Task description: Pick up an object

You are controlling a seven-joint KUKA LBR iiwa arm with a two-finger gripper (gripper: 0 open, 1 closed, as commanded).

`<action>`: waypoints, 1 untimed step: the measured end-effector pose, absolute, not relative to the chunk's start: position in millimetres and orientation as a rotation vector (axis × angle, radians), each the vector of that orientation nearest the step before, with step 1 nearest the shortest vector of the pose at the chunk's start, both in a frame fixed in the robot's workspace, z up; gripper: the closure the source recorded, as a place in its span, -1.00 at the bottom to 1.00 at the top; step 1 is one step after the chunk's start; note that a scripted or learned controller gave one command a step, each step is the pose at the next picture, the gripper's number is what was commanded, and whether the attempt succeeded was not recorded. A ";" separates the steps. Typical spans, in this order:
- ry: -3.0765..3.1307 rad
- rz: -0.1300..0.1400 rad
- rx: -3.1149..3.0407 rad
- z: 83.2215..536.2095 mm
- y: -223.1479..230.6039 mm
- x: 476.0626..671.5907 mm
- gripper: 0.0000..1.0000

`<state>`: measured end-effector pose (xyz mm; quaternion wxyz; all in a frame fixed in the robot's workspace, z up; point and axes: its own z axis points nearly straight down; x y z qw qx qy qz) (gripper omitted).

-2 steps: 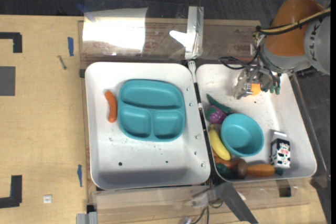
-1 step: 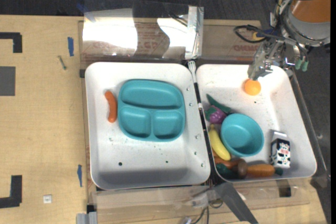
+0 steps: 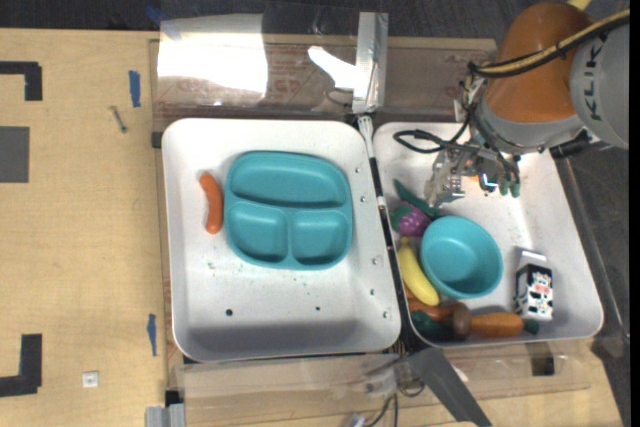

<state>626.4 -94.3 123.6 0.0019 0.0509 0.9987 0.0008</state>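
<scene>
Camera view: teal bowl [image 3: 461, 258] lies below fingers [image 3: 440, 183].

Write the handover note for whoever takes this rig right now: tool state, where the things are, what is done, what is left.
Tool: above the back of the right bin, nothing visibly held.
Right bin: teal bowl, banana, purple piece, carrot, small black-and-white toy.
Left bin: teal divided plate with an orange sausage beside it.
Done: no pick yet.
Left: pick up one object; the purple piece and the bowl lie nearest.
</scene>
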 end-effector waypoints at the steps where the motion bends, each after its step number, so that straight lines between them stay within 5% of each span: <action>1: 3.121 0.003 0.176 222.0 -50.4 662.2 1.00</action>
